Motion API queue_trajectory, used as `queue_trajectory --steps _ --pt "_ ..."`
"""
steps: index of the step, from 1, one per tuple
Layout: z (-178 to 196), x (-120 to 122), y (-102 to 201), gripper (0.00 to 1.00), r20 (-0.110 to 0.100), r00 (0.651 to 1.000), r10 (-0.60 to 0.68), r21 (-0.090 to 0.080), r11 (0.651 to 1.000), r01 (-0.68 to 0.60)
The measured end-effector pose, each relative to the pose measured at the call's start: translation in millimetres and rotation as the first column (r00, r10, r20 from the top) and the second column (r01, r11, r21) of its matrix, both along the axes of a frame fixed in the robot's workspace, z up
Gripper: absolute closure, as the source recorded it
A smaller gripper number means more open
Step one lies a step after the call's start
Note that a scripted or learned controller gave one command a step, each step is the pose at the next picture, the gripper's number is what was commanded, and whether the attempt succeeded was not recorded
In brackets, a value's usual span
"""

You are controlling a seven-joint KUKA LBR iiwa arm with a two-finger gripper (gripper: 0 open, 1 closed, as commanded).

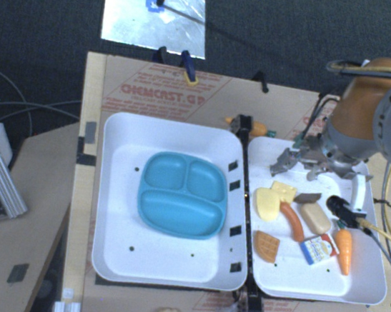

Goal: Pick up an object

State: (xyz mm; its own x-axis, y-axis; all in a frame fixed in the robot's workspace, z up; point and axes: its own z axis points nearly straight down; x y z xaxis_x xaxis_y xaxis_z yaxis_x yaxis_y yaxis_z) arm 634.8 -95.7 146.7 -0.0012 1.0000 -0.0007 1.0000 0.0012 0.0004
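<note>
Camera view, my gripper (pixel 301 164): I am hovering over the rear of the right bin (pixel 365 287), fingers spread apart and clamping nothing.
Camera view, risk of a miss: I am sitting behind the food cluster, not above any one piece; closing here, I judge, would catch only air.
Camera view, risk of a double grab: the pieces are crowding each other, so a finger is likely to land on a neighbour and nudge the target aside.
Camera view, likely target: the yellow cheese wedge (pixel 269 202), lying flat and pale, nearest my fingers.
Camera view, neighbours: the sausage (pixel 292 221) is touching the wedge's right side; the waffle (pixel 266 246) is lying just in front.
Camera view, left bin (pixel 107 247): it is holding a blue divided plate (pixel 181 194).
</note>
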Motion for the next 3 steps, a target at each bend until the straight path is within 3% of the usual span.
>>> queue_trajectory --steps 1,2,3 --pt "-54.2 10.3 1.9 0.00 0.001 1.000 0.004 0.000 1.000 -0.004" --pt "-61.8 11.1 2.1 0.00 0.001 1.000 0.003 0.000 1.000 -0.003" --pt "-50.1 12.3 2.3 1.00 0.004 1.000 0.004 0.001 1.000 -0.004"
